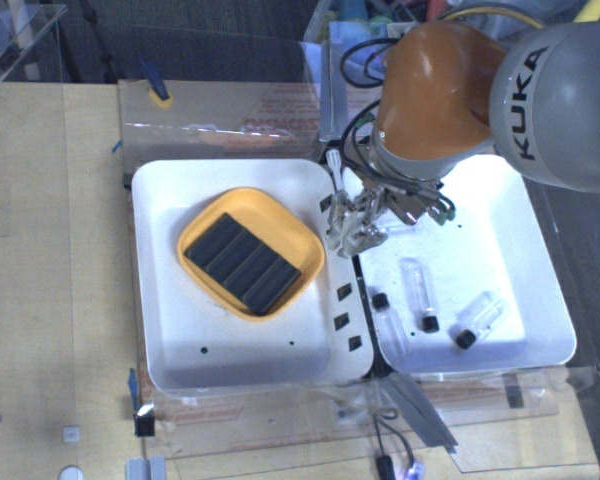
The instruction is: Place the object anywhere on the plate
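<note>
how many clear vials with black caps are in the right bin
2, maybe more. One vial lies near the right bin's middle, another vial lies tilted to its right. The arm may hide others.

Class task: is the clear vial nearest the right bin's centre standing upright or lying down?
Lying down. The clear vial rests flat on the right bin, black cap toward the near edge.

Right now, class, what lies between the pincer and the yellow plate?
In the camera view, just bare white bin floor separates the pincer from the yellow plate, with its dark ridged slab.
</note>
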Available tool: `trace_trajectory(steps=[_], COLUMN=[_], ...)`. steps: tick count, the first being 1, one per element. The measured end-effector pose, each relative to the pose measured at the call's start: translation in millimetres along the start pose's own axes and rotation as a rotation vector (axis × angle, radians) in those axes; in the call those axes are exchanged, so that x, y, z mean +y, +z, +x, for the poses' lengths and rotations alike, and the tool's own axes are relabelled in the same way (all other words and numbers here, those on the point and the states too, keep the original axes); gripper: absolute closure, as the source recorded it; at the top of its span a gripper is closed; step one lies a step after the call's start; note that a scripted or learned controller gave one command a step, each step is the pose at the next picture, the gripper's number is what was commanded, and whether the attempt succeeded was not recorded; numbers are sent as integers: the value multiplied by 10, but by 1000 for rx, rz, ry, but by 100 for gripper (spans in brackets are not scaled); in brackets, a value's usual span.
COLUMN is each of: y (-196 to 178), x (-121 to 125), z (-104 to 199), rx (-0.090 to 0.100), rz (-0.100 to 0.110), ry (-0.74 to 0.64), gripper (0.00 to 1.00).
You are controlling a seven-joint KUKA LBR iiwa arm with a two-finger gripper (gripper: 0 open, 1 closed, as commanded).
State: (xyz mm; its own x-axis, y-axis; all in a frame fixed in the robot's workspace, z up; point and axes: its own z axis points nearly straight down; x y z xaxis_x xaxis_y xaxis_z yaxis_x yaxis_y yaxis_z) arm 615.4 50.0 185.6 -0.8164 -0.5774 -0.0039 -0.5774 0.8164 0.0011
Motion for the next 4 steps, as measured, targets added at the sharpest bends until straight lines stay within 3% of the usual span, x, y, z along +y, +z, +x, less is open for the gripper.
trace_trajectory(steps=[1,2,3,4], y=[2,6,5,-5], x=[343,542,540,-271], z=[58,-126,-126,-450], rx=[-1,-4,-4,-5], rz=[-1,1,1,1], ry=[-265,-391,-391,-313], gripper=[100,100,0,0])
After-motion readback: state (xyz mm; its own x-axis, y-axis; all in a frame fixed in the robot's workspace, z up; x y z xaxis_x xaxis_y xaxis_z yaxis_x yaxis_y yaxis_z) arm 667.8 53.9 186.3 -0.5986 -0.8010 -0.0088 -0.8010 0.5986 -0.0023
